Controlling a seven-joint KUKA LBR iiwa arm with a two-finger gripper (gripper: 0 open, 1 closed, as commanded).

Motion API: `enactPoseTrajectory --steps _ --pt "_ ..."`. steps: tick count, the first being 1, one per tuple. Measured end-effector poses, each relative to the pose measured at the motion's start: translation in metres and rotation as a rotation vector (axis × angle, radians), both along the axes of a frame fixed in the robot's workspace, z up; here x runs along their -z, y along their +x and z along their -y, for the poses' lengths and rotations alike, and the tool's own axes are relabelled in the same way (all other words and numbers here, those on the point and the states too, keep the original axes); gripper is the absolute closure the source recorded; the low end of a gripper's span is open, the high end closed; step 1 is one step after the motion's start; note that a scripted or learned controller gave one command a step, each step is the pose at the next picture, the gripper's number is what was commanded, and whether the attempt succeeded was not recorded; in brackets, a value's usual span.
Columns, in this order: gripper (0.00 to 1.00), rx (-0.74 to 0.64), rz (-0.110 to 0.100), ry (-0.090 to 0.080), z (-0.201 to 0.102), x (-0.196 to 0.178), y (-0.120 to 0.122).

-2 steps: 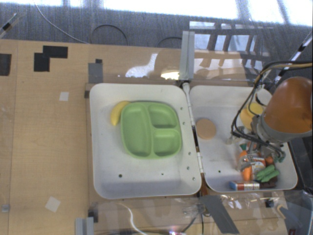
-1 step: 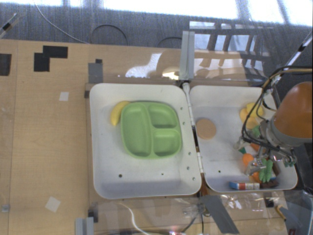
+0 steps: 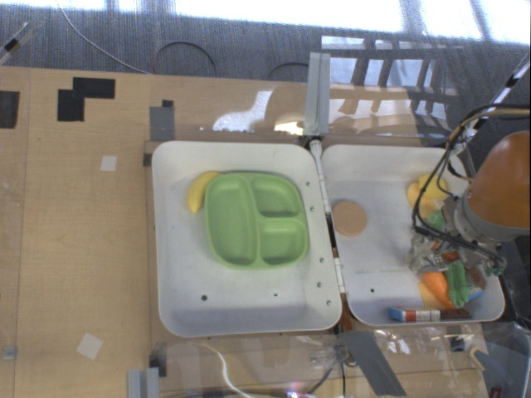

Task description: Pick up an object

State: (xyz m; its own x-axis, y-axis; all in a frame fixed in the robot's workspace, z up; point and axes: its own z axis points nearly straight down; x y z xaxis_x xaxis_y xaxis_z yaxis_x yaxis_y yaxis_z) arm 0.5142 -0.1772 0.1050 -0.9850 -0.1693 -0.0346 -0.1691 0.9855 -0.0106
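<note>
The gripper point(image 3: 438, 259) is down in the right bin point(image 3: 373, 247), low over a cluster of small things at that bin's near right corner; whether it is apart or together I cannot tell, since the wrist and cables hide it.

The likeliest target is the carrot point(image 3: 433, 289), an orange piece lying just below the gripper, touching or nearly touching it. Its long axis seems to run at a slant, from the gripper down toward the bin's near wall, though the ends are partly covered. Just to the right of it lies a green piece point(image 3: 457, 282), and nearer the camera a marker point(image 3: 423, 314) lies along the near wall, its length parallel to that wall. Beyond the gripper, on the far side, a yellow piece point(image 3: 417, 192) shows behind the cables. To the gripper's left, well apart, a tan disc point(image 3: 349, 219) lies flat on the bin floor.

Nothing is visibly lifted, so I judge the pick not yet done: the reach is made, the grasp and lift remain.

Further left, the other bin point(image 3: 178, 288) holds a green tray point(image 3: 253, 220) with a banana point(image 3: 197, 191) tucked beside it. The worktop point(image 3: 75, 247) carries both bins.
</note>
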Motion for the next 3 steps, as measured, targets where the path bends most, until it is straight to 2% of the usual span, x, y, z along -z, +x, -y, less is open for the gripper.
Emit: enactPoseTrajectory --steps 1,2,3 --pt "1.00 -0.221 -0.025 -0.002 0.002 -0.046 0.023" --pt "1.00 -0.541 -0.023 -0.010 0.027 0.014 -0.010" --pt "1.00 -0.292 -0.013 -0.006 -0.075 0.012 -0.009"
